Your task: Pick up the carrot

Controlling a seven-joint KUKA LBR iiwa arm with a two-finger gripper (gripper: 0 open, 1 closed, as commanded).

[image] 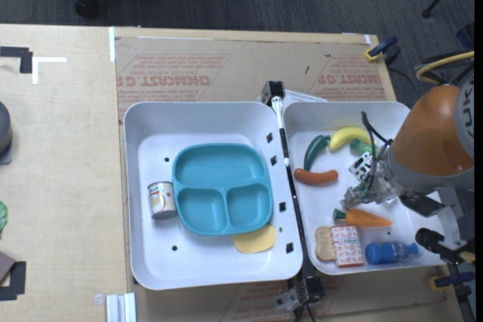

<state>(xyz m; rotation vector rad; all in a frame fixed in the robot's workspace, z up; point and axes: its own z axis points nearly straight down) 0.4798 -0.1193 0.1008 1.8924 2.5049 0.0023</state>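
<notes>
The carrot (367, 219) is seen lying flat on the floor of the right bin (302, 124), in its lower half, just above the blue bottle (390, 252) and up and to the right of the cracker box (341, 245). Its long axis is set almost level across the view, tilted slightly down toward the right; the green leafy end is turned to the left, toward the middle of the bin, and the orange tip is pointed right, toward the arm (434, 143). The hand (364, 192) is held directly above the carrot in the view, just beside or touching its upper edge near the leafy end, so the carrot is placed immediately below it, toward the bottom of the picture. Whether the hand is wide or narrow cannot be told, since it is blurred and partly covered by the wrist, and nothing can be said to be held in it. It is judged that the coming move turns on this short offset: the hand is to be brought slightly toward the bottom of the view and a little right, over the carrot's middle, and closed across the short width, not along the length. The sausage (315, 176), pepper (315, 150) and banana (349, 137) are found further up the bin, apart from the carrot.
</notes>
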